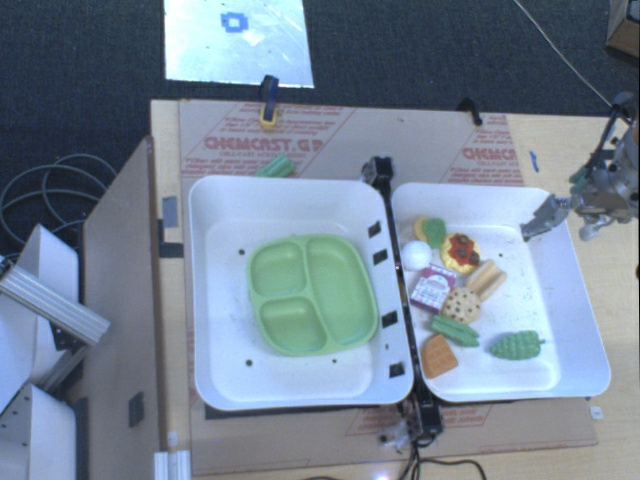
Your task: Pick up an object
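The right bin (575, 298) holds several toy foods. Among them are a pizza slice (461, 252), a white egg (415, 256), a pink box (432, 290), a cookie (461, 306), a bread piece (487, 280), an orange wedge (438, 356) and a green bumpy piece (515, 345). My gripper (565, 223) hangs over the bin's far right corner, up and to the right of the pile. It is open, with nothing between its fingers (538, 219).
The left bin (215, 268) holds a green divided tray (312, 294). A black divider with clips (390, 268) runs between the bins. A yellow-and-green piece (430, 230) lies near the right bin's far left. Cables and metal rails lie off the bench at left.
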